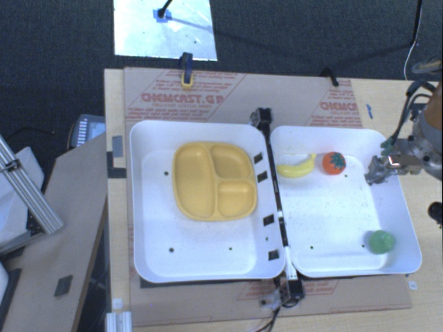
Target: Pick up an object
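A: Where is the tool (379,169) right now?

B: At the right edge of the right bin (346,254), over its right wall about halfway up the view. The arm (429,140) reaches in from the right, and cables run up from it toward the top corner.

A: Is it released or clenched?

B: I cannot tell. It is small and dark against the bin wall, and nothing shows between its tips.

A: What could it pick up?

B: Three things lie in the right bin. A banana (297,166) sits near the upper left corner, close to the divide between the bins. A tomato (333,162), red-orange with a green top, lies just beside the banana's right end. A green ball (380,241) rests in the lower right corner, near the wall.

A: Which is nearest the tool?

B: The tomato, to the tool's left at about the same height in the view, though clearly apart from it. The ball is well below the tool.

A: And the left bin (156,254)?

B: It holds a yellow tray (213,180) with three compartments, lying flat around the middle and slightly turned.

A: What is under the bins?

B: A brown sheet (208,92) with red lettering, lying on the bench (114,95). A yellow clamp (187,75) grips its far edge, and a shiny plate (165,19) lies on the dark floor beyond.
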`<act>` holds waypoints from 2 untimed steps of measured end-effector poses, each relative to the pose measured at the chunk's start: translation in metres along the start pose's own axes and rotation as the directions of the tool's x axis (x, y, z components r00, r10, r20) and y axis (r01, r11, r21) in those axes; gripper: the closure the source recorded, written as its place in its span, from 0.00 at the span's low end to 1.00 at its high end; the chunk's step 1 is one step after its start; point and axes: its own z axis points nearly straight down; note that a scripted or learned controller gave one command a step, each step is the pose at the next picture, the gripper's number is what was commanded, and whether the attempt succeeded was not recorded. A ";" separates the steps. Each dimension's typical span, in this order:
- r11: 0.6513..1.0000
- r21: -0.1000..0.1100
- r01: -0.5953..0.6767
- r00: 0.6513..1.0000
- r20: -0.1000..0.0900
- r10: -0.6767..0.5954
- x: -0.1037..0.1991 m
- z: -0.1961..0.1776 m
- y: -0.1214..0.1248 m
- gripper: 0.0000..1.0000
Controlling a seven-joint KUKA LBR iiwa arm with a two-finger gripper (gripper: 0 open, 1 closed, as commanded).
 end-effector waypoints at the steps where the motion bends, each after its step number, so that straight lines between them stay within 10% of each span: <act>1: 1.000 0.001 0.005 1.000 -0.002 -0.005 0.039 0.005 0.019 1.00; 2: 1.000 0.004 0.005 1.000 -0.003 -0.005 0.086 0.021 0.032 1.00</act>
